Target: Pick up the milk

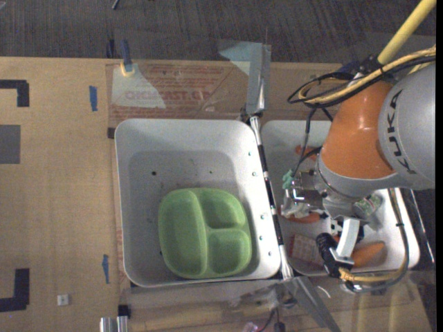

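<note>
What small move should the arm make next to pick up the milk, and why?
Probably lift the arm a little for a clearer view: it hangs over the right bin and covers most items there, so the milk cannot be identified yet. The left bin holds a green plate.

Green plate (204, 232), white bins (131, 185), orange-banded arm (360, 140)

left white bin (131, 185) holds green divided plate (205, 232), near-right part of bin floor. right white bin (277, 140): orange carrot-like item (370, 253) near-right, reddish packet (302, 247) beside it. blue tape bits (93, 98) on wooden bench (55, 206).
</note>
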### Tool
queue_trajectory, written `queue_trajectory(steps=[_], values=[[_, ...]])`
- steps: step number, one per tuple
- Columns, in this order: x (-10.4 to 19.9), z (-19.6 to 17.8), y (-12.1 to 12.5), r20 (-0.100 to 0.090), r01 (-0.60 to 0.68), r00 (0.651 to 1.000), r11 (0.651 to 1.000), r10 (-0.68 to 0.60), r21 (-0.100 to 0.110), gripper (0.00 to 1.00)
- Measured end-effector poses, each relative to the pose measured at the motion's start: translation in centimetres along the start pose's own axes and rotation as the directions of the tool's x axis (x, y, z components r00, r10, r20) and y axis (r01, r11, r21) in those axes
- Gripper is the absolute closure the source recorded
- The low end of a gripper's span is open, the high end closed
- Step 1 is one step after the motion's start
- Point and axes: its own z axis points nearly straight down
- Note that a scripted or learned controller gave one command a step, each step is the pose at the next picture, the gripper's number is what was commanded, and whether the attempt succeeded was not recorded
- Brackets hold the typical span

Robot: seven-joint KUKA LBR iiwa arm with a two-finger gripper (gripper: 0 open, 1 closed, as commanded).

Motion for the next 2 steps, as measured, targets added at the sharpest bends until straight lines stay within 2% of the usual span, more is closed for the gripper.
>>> queue_trajectory(steps=[1, 2], values=[[0.0, -0.9, 0.1, 0.0, 0.0, 1.0, 1.0, 0.0, 0.0, 1.0], [-3.0, -1.9, 3.0, 0.001, -0.019, 1.0, 1.0, 0.019, 0.0, 1.0]])
